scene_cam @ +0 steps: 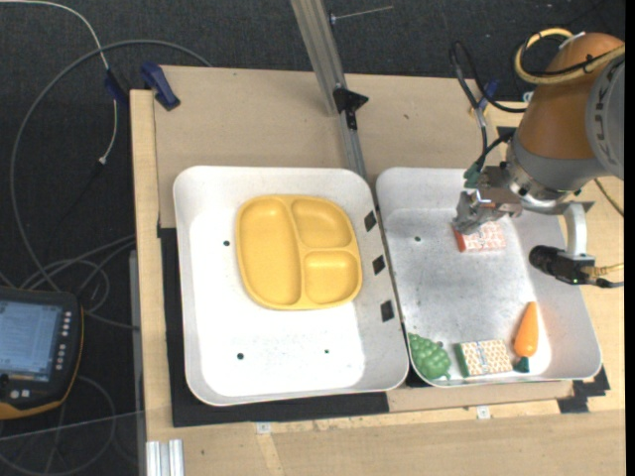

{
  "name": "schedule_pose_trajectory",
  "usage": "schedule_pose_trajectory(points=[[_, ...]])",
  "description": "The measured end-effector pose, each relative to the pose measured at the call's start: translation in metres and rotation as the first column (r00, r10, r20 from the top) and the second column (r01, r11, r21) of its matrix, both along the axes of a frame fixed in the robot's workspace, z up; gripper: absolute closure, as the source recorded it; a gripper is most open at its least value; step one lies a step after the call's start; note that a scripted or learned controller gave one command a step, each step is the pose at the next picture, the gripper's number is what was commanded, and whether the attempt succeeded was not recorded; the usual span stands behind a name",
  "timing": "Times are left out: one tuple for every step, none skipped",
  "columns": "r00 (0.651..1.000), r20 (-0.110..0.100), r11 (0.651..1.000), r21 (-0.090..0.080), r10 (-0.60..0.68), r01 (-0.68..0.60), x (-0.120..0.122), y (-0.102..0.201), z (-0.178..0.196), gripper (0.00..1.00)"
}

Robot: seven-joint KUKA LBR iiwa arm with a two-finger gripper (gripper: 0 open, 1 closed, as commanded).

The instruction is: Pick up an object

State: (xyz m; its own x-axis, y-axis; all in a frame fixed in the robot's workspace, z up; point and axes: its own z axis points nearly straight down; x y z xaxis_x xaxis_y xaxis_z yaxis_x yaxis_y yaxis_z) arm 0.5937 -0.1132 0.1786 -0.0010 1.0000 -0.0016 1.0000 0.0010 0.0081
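Note:
My gripper [475, 210] hangs over the upper part of the right bin [446, 296]. A small red-and-white patterned packet [484, 238] sits directly below and against the gripper's tip; whether it is gripped or only touched is unclear. Along the right bin's front edge lie a green bumpy toy [429, 357], a flat patterned box [483, 357] and an orange carrot [527, 330].
The left bin [208, 355] holds a yellow divided plate [298, 251]. A metal post [322, 48] rises behind the bins' shared edge. The arm's grey and orange body [566, 117] fills the upper right, with cables nearby.

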Motion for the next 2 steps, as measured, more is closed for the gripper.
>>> schedule_pose_trajectory(points=[[1.000, 0.001, 1.000, 0.000, 0.001, -0.001, -0.001, 0.001, 0.065, 1.00], [1.000, 0.000, 1.000, 0.000, 0.001, -0.001, 0.001, 0.001, 0.120, 1.00]])
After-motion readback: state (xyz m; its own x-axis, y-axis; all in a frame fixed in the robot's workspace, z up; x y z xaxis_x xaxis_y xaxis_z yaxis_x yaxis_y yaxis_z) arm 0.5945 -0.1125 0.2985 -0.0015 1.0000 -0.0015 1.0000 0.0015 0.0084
